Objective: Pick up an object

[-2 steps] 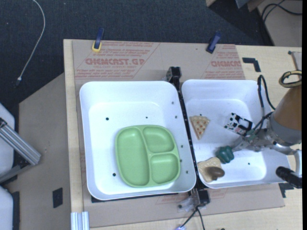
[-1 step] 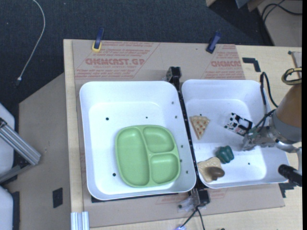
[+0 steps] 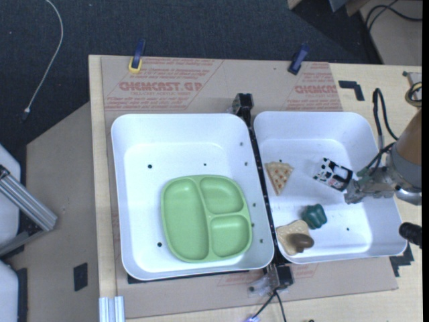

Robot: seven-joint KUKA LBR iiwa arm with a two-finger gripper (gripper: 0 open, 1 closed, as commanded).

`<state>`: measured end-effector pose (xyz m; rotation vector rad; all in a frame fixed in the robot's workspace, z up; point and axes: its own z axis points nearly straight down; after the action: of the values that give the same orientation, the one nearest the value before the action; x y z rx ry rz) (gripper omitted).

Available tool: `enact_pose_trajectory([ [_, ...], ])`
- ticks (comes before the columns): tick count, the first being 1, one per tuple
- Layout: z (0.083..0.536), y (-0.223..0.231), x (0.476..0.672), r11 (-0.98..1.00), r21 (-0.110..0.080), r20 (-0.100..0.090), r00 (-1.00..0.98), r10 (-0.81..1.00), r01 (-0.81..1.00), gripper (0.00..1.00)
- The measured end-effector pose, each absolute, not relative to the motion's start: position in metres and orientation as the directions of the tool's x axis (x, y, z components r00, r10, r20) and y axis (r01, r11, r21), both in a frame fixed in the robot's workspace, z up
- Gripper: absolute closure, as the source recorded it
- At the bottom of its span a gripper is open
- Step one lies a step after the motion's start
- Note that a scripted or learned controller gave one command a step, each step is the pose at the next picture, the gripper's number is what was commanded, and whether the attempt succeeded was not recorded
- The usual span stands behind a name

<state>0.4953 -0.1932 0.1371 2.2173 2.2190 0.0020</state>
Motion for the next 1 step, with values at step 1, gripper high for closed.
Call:
enact_pose_trajectory([
  [1,0.1968,-0.1956,0.5053,0.002,0.008,-0.004,-0.002,1.000,1.000,1.00],
])
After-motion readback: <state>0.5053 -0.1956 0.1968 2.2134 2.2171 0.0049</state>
